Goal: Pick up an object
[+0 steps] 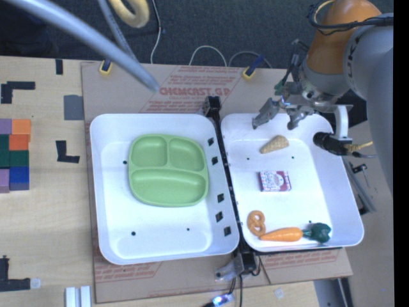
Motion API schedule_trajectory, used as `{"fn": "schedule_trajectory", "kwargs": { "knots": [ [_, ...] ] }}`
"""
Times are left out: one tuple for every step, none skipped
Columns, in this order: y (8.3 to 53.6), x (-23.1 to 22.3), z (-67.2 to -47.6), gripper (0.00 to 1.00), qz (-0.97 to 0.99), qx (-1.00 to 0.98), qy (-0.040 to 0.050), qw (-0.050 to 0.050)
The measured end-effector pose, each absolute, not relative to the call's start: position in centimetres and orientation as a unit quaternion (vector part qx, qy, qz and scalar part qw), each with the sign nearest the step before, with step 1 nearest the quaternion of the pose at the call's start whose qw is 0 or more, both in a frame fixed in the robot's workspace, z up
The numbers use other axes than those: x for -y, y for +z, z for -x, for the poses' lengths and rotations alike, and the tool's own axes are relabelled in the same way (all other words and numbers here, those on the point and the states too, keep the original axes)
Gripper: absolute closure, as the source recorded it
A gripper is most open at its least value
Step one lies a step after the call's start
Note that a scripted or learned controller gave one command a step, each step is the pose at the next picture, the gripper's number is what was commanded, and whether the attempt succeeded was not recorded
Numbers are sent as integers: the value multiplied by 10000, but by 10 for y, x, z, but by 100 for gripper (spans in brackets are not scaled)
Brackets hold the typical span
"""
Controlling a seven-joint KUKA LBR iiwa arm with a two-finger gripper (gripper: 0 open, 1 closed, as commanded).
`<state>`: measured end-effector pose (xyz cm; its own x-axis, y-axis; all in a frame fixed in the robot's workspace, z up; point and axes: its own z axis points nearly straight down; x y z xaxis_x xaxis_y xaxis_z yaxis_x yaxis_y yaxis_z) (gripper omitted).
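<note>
So the gripper (pixel 279 116) is hovering over the far edge of the right bin (pixel 339 190), fingers spread wide with nothing between them, and the closest pickable thing is the little tan wedge (pixel 275 144), looks like a cone or a pastry slice, lying just below and slightly toward the middle of the bin from the fingertips. If I were scripting this, I'd go for that one: drop pretty much straight down, rotate the wrist so the fingers straddle the narrow way across the wedge rather than its length, and close only once they're low enough to catch its sides, since it's tapered and could easily squirt out. The other options are further off: a pink-and-white packet (pixel 274 181) mid-bin, a pretzel (pixel 256 221) and a carrot (pixel 291 235) down at the near edge, the pretzel touching or almost touching the carrot, so messier to grab. The left bin (pixel 108 235) has a green divided plate (pixel 169 170), flat and wide, probably a bad grasp target. Hard to judge how high the fingers are above the bin floor from this slanted angle, and the wrist bulk hides part of the bin's far rim. The surface (pixel 45 235) off to the left has some coloured blocks (pixel 15 153) cut off by the frame.
</note>
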<state>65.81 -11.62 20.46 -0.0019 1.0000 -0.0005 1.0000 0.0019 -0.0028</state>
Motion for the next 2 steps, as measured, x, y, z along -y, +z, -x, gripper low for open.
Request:
{"fn": "schedule_trajectory", "kwargs": {
  "knots": [
    [149, 110, -649, 0, 7064, 7078, 22, 19],
    [84, 109, -645, 0, 7064, 7078, 26, 23]
  ]
}}
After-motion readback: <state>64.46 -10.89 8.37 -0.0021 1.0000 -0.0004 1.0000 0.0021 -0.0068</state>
